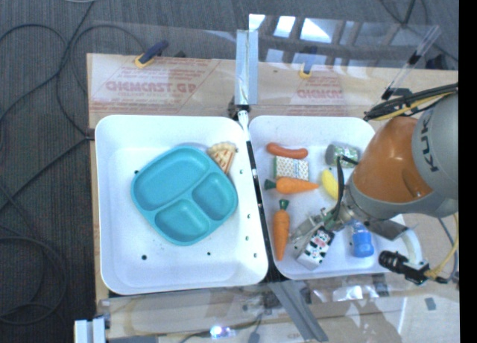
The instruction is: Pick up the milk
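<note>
The milk is a small white carton with black cow patches, lying tilted near the front of the right bin. My gripper is low over the bin, right against the carton's upper left side and touching or overlapping it. The grey and orange arm reaches in from the right and hides the bin's right part.
Around the milk lie a blue bottle to its right and a carrot to its left. Farther back are a second carrot, a sausage, a yellow piece and a can. In the left bin are a blue divided plate and a waffle piece.
</note>
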